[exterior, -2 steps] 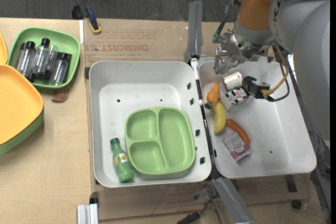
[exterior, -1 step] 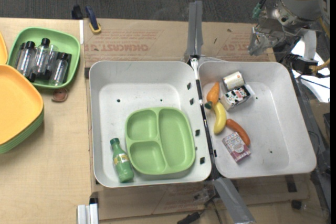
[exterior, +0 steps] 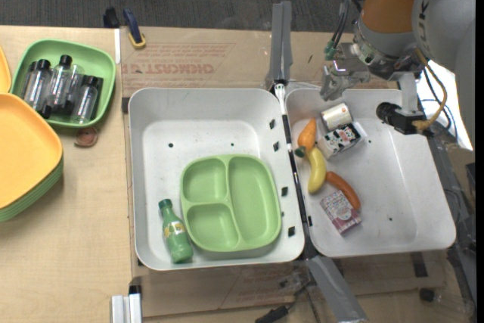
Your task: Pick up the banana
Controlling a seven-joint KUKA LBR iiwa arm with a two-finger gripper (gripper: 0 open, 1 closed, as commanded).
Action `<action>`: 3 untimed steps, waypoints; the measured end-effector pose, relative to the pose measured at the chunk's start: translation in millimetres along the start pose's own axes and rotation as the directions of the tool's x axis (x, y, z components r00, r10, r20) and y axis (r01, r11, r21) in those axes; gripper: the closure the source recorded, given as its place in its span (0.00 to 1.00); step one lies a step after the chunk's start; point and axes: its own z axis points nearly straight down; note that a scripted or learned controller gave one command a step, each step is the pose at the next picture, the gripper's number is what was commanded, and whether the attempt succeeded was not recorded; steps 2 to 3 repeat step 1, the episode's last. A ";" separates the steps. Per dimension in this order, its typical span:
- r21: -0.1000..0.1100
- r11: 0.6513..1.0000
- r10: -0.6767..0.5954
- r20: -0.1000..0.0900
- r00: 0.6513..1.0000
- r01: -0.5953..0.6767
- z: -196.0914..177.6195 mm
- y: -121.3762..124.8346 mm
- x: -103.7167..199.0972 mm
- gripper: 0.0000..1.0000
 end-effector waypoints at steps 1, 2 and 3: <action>-0.001 0.956 -0.294 0.000 0.956 0.294 26.5 -36.5 -16.5 1.00; -0.001 0.956 -0.294 0.000 0.956 0.294 26.5 -36.5 -16.5 1.00; -0.001 0.956 -0.294 0.000 0.956 0.294 26.5 -36.5 -16.5 1.00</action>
